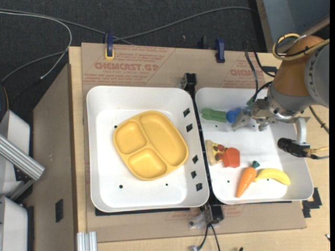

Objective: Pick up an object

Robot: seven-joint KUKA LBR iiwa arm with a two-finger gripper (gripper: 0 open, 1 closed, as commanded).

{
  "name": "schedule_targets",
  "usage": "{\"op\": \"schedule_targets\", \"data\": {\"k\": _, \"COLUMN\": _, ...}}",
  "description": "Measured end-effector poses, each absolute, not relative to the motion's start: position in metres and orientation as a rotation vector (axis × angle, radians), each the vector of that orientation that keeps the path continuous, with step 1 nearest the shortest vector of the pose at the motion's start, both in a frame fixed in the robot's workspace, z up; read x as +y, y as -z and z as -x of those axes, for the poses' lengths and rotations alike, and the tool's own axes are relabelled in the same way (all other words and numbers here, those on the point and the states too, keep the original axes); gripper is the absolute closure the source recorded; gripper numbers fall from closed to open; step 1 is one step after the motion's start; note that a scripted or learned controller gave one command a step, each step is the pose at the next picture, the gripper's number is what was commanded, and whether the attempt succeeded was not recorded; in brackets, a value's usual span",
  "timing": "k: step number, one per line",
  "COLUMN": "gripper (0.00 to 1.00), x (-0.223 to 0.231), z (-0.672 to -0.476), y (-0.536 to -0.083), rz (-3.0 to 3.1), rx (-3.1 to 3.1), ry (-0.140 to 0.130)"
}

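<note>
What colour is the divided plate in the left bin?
Yellow: the divided plate shows plainly in the camera view.

Bench (52, 156) topped with a brown cardboard sheet (157, 61), two white bins on it.

Left bin (99, 150) and right bin (298, 187) sit side by side, inner walls touching along the middle of the bench. Cardboard carries red printed lettering near the far edge. A yellow clamp (109, 46) grips the far edge toward the left corner, a blue clamp (220, 50) grips it further right. Black clips (189, 80) join the bins at the far end of the seam, and another sits at the near end.
</note>
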State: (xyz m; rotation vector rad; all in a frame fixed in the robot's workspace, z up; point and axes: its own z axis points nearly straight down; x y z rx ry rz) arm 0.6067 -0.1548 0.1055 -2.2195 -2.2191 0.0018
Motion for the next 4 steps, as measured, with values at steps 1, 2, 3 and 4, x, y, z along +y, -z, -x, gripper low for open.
{"op": "schedule_targets", "data": {"k": 1, "gripper": 1.0, "x": -0.154, "z": -0.608, "y": -0.118, "rz": 2.221, "rx": -2.221, "ry": 0.002}}
{"op": "schedule_targets", "data": {"k": 2, "gripper": 1.0, "x": -0.152, "z": -0.614, "y": -0.18, "rz": 2.222, "rx": -2.226, "ry": 0.005}}
{"op": "schedule_targets", "data": {"k": 3, "gripper": 1.0, "x": -0.151, "z": -0.616, "y": -0.234, "rz": 2.222, "rx": -2.227, "ry": 0.005}}
{"op": "schedule_targets", "data": {"k": 4, "gripper": 1.0, "x": -0.105, "z": -0.614, "y": -0.237, "rz": 2.214, "rx": -2.226, "ry": 0.002}}
